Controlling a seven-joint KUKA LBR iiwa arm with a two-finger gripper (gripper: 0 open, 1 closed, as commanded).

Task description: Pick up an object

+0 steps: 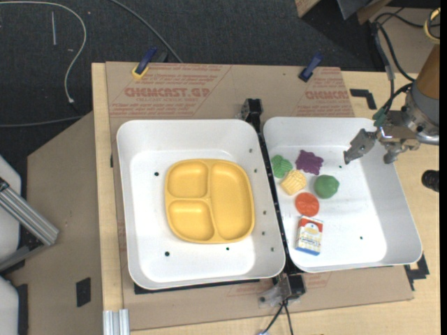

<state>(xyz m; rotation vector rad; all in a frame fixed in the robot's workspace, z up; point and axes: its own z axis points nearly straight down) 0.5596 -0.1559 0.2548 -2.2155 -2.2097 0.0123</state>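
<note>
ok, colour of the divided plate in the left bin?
Yellow. The divided plate has three compartments and shows plainly in the camera view, lying in the left bin.

- I look down at a slant from one fixed camera above the bench [209,75].
- Both bins sit left of the gripper [374,147].

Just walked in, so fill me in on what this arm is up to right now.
The arm's gripper hangs open over the upper right part of the right bin, holding nothing. To its left in that bin lie small toys: a purple piece, two green ones, a yellow corn cob, a red ball and a small box. The left bin holds a yellow divided plate.
</note>
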